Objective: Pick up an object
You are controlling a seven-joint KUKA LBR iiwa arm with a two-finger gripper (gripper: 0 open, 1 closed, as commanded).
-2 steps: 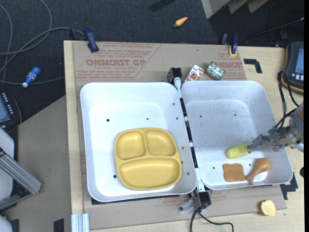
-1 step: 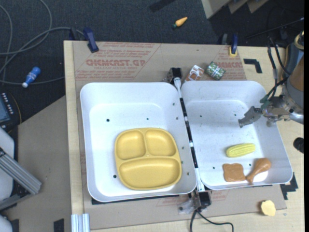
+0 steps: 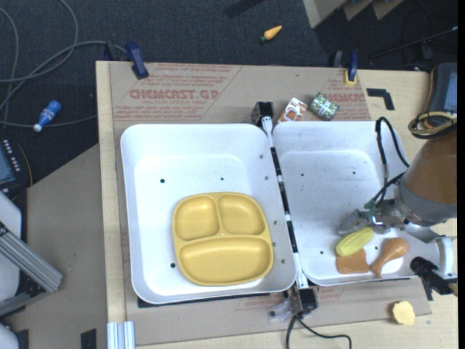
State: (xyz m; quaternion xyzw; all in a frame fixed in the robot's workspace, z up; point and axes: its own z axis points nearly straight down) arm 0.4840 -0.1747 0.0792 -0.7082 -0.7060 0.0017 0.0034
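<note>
A yellow divided plate (image 3: pixel 221 238) is seen in the left bin (image 3: pixel 145 158). A small can (image 3: pixel 325 107) and carton (image 3: pixel 293 110) are set behind the right bin (image 3: pixel 320 151).

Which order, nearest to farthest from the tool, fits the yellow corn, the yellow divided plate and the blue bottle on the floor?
From the tool:
1. Yellow corn, right bin, just below it.
2. Yellow divided plate, left bin.
3. Blue bottle, floor, far left.
</note>
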